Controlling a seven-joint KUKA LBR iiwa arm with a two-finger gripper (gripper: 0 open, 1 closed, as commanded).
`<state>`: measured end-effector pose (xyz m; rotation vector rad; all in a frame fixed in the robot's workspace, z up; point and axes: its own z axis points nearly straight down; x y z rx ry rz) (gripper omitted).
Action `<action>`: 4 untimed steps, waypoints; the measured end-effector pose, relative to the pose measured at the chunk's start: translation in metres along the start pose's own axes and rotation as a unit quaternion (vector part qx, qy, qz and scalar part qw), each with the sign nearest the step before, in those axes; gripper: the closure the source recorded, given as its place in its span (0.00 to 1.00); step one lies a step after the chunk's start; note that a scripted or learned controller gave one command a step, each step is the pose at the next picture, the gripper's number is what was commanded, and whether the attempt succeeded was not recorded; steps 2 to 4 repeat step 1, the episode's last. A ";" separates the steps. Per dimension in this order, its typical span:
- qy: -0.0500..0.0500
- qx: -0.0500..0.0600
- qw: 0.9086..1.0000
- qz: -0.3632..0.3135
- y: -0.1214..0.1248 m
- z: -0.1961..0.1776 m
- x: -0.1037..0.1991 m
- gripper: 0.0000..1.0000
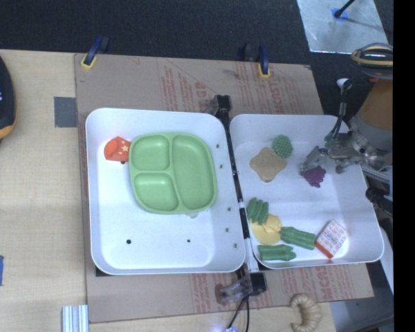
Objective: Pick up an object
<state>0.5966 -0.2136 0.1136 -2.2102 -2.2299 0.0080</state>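
Hovering beside the end effector (pixel 318 159), the purple object (pixel 313 176) looks roundish.

Grey metal gripper (pixel 317 159) with two thin dull-silver fingers, set on a blocky wrist piece of pale grey with darker joints and small glints along its edges. Behind it, to the right, a rounded orange band (pixel 377 106) wrapped round the arm, matte and broad. Further back, a curved grey shell (pixel 372 54) edged with a yellow and dark rim. A thin dark rod or cable (pixel 342 109) with a small white tip rising beside the wrist
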 end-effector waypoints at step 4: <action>-0.001 -0.001 1.000 -0.001 0.000 -0.011 -0.001 1.00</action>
